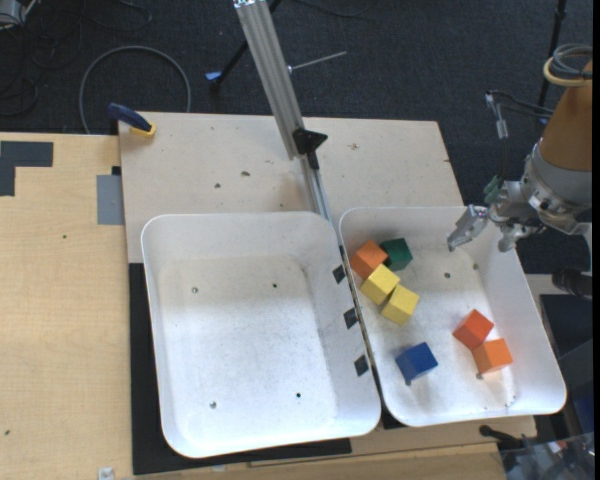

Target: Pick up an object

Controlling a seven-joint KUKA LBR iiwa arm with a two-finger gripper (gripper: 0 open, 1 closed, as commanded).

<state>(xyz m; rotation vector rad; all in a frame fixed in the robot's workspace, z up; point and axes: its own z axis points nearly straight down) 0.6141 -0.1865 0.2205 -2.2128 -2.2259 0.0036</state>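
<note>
Two shallow white bins sit side by side on the bench [230,168], and every loose object lies in the right bin [540,368]; the left bin [180,258] shows just its speckled floor. Against the right bin's left wall a cluster of four blocks crowds together: an orange block [368,259] touches a dark green block [397,253] on its right, with a yellow block [379,284] just below them and a second yellow block [400,304] touching that one lower right. A blue block [416,361] lies apart from the cluster, nearer the front of the bin. Toward the bin's right wall a red-orange block [473,328] and a lighter orange block [493,355] touch each other. The arm reaches in from the right, and its end effector [486,230] hangs over the bin's upper right area with its two fingers spread apart, one grey finger [465,230] pointing down-left and the other beside the bin's right rim; nothing is between them. The bin floor beneath it is bare, with the green block off to its left and the red-orange pair well below. A slanted aluminium rail [275,78] rises from behind the divide between the bins, and a blue-and-yellow clamp [131,119] sits at the bench's back left corner.
</note>
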